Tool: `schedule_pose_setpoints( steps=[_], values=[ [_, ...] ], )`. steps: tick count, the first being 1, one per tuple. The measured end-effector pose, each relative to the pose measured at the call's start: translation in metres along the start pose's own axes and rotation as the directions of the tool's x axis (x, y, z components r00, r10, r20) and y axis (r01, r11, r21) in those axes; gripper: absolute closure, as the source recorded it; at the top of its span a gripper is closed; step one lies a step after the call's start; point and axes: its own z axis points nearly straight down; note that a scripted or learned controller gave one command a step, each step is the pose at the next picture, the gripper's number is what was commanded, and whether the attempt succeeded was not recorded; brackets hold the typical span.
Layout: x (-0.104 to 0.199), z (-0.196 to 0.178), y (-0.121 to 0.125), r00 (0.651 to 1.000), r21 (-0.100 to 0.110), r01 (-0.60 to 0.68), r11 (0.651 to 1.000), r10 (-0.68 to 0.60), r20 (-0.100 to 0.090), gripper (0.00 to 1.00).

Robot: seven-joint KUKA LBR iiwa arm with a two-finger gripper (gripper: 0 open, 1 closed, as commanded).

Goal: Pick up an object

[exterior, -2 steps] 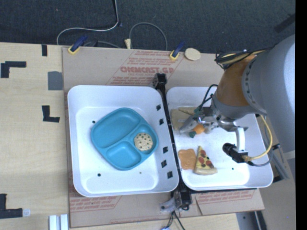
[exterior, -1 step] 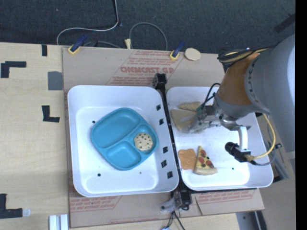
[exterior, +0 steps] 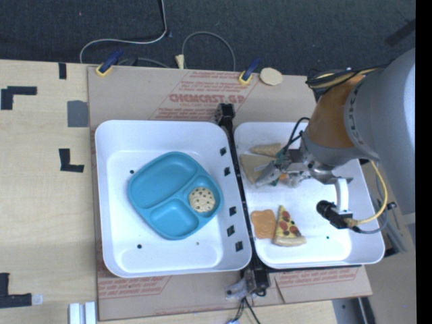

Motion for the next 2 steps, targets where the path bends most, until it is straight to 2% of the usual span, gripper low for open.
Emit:
schedule_pose_setpoints(
  steps=[1, 2],
  values=[
    [0.015, 0.009, -0.07, 1.0, -0.002, -0.001, 1.0, 0.001, -0.002, 0.0],
    [0.011, 0.01, 0.012, 1.0, 0.0, 0.002, 1.0, -0.002, -0.003, 0.0]
  ],
)
